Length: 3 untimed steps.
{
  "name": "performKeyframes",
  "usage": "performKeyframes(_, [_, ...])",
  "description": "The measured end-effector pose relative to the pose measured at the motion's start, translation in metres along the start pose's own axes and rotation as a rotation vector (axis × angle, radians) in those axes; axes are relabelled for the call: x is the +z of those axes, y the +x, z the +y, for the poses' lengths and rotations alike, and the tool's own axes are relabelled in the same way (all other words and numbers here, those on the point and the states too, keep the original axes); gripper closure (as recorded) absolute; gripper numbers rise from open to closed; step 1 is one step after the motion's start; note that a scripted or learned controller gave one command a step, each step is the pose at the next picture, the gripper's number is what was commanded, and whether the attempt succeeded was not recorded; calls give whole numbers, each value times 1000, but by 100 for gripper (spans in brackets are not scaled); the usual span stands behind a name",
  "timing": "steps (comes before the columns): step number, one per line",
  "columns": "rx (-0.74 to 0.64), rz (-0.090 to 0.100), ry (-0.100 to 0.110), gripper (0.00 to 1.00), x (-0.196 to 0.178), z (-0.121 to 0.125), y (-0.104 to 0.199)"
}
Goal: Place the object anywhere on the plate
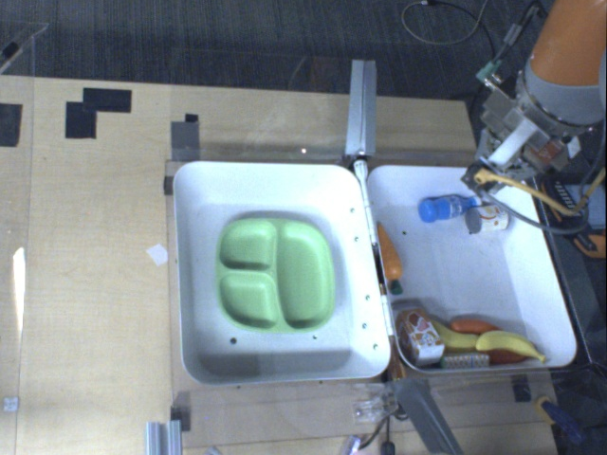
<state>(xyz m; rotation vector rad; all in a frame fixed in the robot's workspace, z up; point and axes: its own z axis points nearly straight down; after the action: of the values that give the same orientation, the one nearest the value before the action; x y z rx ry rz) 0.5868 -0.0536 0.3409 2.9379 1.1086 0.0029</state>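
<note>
At far left, on the pale wood counter (95, 254): black square marks (95, 110) near the back edge, a small white scrap (156, 252) further forward.

Left bin (190, 282): white, shallow, rounded corners. Inside, near its middle, one green plate (277, 273) with three compartments, two small ones on the left and one long one on the right. Nothing lying on it.

Between the bins, at the back: upright grey metal bar (361, 102).

Right bin (493, 282), contents from left to right:
- carrot (387, 254), orange with a green tip, lying along the left wall;
- brown and white packet (420, 335), in the front left corner;
- red piece (471, 326), long and thin, near the front wall;
- banana (507, 346), yellow, just in front of the red piece, against the front wall;
- bottle (460, 209), clear with a blue cap, on its side in the back half of the bin, cap pointing left, well apart from the plate.

Above the bottle's right end: gripper (493, 173), low over the bin's back right part, close to or touching the bottle; contact not clear. Jaws' state impossible to tell from this angle. Yellow cable (526, 190) trailing off to its right.

At upper right: arm (569, 45), orange band and grey wrist. Behind it, on the dark floor, a looped black cord (455, 17).
</note>
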Motion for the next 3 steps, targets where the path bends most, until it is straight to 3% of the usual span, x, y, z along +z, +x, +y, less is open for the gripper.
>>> performKeyframes(1, [-11, 2, -2, 100, -11, 0, 2])
performKeyframes(2, [129, -1, 3, 100, 126, -59, 23])
performKeyframes(3, [52, 0, 3, 100, 157, -132, 28])
